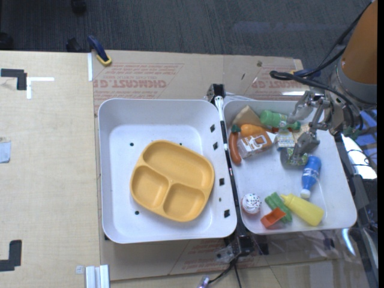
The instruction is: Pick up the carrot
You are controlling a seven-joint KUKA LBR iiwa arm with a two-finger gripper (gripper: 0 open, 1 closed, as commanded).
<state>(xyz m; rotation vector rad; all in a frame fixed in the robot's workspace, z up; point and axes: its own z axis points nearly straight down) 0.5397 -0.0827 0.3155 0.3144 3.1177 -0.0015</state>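
Camera view, bins: you have two white bins side by side, the left bin (111, 161) and the right bin (336, 218).
Left bin contents: one yellow divided plate (172, 180) with three compartments, lying near the middle.
Right bin contents, count: one carrot (251, 130), one red sausage-shaped toy (234, 149), one brown packet (255, 143), one green bottle (273, 118), one blue-and-white bottle (309, 176), one yellow squeeze bottle (305, 209), one white ball with dark spots (251, 203), one green-and-orange block toy (277, 211), one tan wedge (245, 116).
Carrot position: you find it at the upper left of the right bin, orange, lying just above the brown packet and below the tan wedge, near the bin's left wall.
Gripper: the gripper (302, 150) hangs over the upper right part of the right bin, well apart from the carrot; a small clear bottle with a pale label (285, 135) sits just left of it.
Hand state: you cannot tell how wide it stands; metal and cables blur together there.
Hard to make out: the thing beneath the gripper tips, greenish, is unclear. The arm (363, 47) is cut off by the right edge.
Writing: the cardboard (150, 80) under the bins carries red print, upside down and mirrored, not readable for certain. The packet's label is too small to read.
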